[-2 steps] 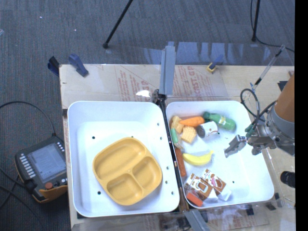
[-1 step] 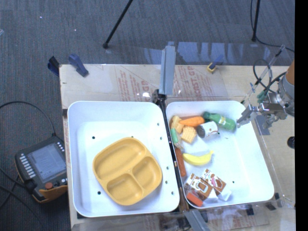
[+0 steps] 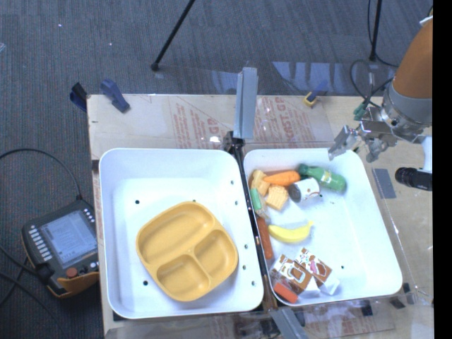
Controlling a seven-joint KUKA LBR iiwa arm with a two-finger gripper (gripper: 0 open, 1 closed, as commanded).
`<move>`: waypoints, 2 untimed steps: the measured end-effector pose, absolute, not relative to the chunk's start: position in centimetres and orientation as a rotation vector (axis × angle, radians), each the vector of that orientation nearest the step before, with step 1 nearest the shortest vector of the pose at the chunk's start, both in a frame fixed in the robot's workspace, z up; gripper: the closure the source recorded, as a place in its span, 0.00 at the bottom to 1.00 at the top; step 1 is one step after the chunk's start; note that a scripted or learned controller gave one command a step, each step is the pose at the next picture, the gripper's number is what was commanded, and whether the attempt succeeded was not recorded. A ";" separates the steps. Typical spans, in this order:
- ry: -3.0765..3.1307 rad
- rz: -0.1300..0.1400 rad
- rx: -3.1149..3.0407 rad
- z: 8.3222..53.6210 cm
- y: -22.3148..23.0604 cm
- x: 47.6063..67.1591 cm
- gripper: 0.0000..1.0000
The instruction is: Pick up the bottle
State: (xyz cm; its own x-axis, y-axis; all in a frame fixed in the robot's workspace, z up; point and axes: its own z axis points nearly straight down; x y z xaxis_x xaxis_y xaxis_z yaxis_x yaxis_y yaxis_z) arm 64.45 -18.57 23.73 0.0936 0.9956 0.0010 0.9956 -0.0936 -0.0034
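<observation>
The bottle [image 3: 326, 178] is green and lies on its side near the back of the right bin [image 3: 381, 260]. It rests beside a small white and black cylinder [image 3: 305, 190] and an orange carrot [image 3: 282, 178]. My gripper [image 3: 357, 147] hangs over the right bin's back edge, above and slightly right of the bottle and apart from it. Its fingers are spread open with nothing between them.
The right bin also holds a banana [image 3: 289, 232], a waffle-like piece [image 3: 275, 198], a brown and white carton [image 3: 304, 272] and other small food toys along its left wall. A yellow divided plate [image 3: 187, 249] lies in the left bin [image 3: 120, 189].
</observation>
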 end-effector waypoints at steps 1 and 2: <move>-2.258 -0.009 -2.196 12.4 -17.5 64.8 0.00; -2.307 -0.027 -2.154 10.3 -20.6 65.4 0.00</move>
